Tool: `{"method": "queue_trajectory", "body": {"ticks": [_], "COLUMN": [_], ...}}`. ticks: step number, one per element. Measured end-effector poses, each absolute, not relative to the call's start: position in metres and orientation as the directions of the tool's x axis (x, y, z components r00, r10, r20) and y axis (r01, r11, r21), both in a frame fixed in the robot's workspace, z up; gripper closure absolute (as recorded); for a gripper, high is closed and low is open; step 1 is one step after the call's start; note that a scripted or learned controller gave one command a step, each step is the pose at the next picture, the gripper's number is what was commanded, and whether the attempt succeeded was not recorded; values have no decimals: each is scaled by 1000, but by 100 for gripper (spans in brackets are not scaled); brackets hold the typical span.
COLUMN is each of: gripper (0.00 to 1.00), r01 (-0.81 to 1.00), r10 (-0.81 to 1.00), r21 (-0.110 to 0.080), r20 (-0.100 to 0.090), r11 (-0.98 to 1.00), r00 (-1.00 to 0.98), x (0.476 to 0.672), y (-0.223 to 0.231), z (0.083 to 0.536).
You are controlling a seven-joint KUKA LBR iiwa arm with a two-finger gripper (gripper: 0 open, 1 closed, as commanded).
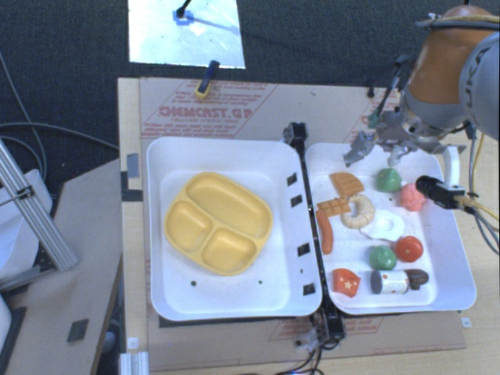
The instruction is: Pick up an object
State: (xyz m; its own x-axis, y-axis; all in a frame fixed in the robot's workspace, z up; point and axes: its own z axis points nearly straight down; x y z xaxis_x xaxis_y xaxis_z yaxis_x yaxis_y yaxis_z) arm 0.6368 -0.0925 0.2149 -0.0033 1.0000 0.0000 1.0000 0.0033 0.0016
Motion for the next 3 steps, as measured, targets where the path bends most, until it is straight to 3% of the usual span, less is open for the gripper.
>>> {"method": "queue_trajectory", "body": {"ticks": [1,2,3], "gripper": [0,100,100], "r01": [1000,1000,1000], "r10": [1000,1000,1000], "r21": [-9,7,11], "r20": [0,-1,-3], "r11": [0,2,0], "r00": [0,-2,0], "x": [657,662,671], "y": [-111,-111,-136], "z": [88,108,188]}}
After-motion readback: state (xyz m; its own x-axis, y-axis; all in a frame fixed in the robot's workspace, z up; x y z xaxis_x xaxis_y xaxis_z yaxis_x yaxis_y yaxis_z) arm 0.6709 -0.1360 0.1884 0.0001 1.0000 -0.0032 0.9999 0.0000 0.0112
